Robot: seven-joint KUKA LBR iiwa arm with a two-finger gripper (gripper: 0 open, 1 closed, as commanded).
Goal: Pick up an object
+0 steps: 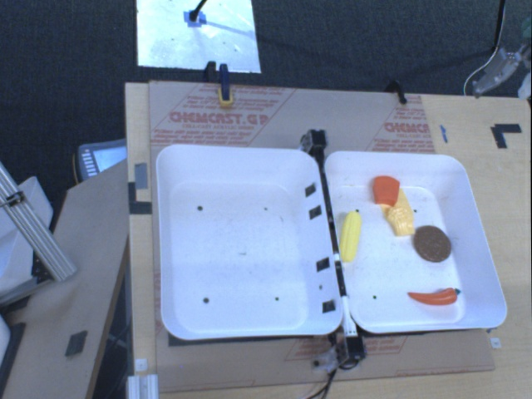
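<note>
end effector: state cannot tell | right bin: yellow corn by divider, orange block touching pale yellow piece, brown disc, red pepper near front | corn looks light, stiff, smooth; grip across mid-body | left bin beside it on bench

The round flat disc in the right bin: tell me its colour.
Brown, a dull reddish brown, on the round disc in the right bin, seen in the camera view.
</note>
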